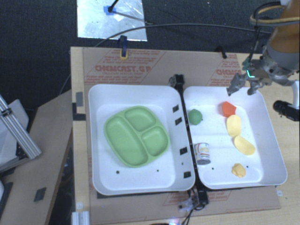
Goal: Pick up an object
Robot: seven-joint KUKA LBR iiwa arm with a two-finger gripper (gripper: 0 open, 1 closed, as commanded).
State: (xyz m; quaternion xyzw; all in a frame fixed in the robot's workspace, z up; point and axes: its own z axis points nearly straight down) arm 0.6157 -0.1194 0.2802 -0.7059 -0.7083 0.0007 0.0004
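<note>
fingers (244, 86) spread and empty, above the right bin's (274, 139) far rim, near the orange piece (228, 108)

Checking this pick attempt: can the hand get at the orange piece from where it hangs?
Probably yes. The hand hangs open just above the orange piece, with bare bin floor around it; the yellow piece lies close below.

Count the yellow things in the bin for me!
3, all in the right bin: one yellow piece under the orange one, another just below it, touching, and a small one near the front.
</note>
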